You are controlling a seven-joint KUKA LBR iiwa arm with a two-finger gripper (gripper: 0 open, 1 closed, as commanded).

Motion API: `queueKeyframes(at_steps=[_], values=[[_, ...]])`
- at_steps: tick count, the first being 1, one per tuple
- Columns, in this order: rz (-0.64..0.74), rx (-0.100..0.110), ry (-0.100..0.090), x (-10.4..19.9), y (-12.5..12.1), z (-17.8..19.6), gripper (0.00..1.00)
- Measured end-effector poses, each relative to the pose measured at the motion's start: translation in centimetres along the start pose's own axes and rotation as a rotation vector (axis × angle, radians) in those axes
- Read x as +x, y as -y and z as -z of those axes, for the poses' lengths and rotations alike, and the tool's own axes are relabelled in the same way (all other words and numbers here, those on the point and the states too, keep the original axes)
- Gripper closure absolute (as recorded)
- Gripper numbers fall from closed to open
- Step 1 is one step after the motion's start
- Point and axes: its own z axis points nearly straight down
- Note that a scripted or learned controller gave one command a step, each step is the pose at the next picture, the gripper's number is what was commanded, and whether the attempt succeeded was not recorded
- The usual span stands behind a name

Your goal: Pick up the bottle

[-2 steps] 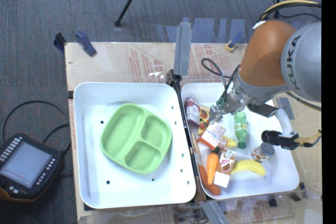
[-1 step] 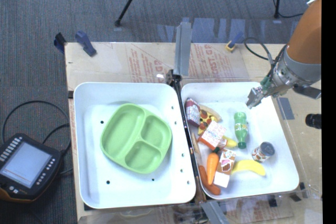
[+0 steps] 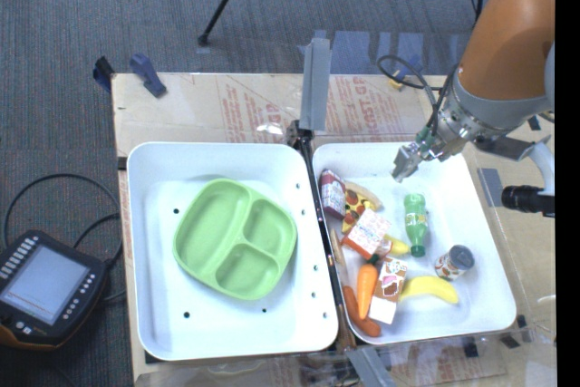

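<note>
Camera view: gripper (image 3: 405, 164) hovers above-left of the green bottle (image 3: 415, 223), nothing held; can't tell its finger state. Descent and grasp remain.

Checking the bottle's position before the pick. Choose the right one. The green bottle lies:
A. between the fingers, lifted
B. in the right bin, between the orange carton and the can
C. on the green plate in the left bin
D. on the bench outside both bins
B: the bottle lies in the right bin, with the carton on one side and the can on the other; the gripper is above it.
</note>
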Motion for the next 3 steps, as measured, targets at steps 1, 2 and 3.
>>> queueKeyframes(at_steps=[1,2,3], values=[[0.378,0.0,0.0,2.9,1.9,-0.8,1.0],[0.425,-0.001,0.001,-1.0,-3.1,1.6,1.0],[0.695,-0.001,-0.001,0.1,-2.3,-7.9,1.0]])
